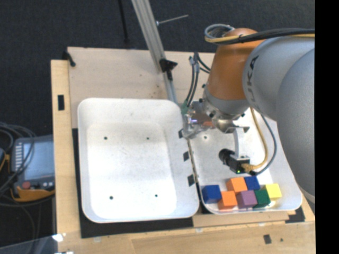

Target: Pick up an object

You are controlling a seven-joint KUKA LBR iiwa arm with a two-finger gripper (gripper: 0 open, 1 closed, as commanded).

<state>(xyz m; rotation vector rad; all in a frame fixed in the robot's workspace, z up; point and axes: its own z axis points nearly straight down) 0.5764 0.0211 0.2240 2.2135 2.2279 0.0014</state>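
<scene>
Several small coloured blocks lie bunched at the near end of the right bin (pixel 212 165): a blue block (pixel 211 193), two orange blocks (pixel 238 184) (pixel 228 199), a purple block (pixel 246 199), a green block (pixel 261 197), a yellow block (pixel 273 191) and a second blue one (pixel 253 181). My gripper (pixel 197 121) hangs under the orange wrist band over the far left part of the right bin, close to the wall shared with the left bin. It is well away from the blocks, and its tip is hidden by the wrist housing.
The left bin (pixel 85 115) lies beside the right one. A slanted metal pole (pixel 151 30) rises behind the bins. A black cable fitting (pixel 233 160) with a green light hangs off the arm above the blocks. The arm's bulk covers the right bin's right side.
</scene>
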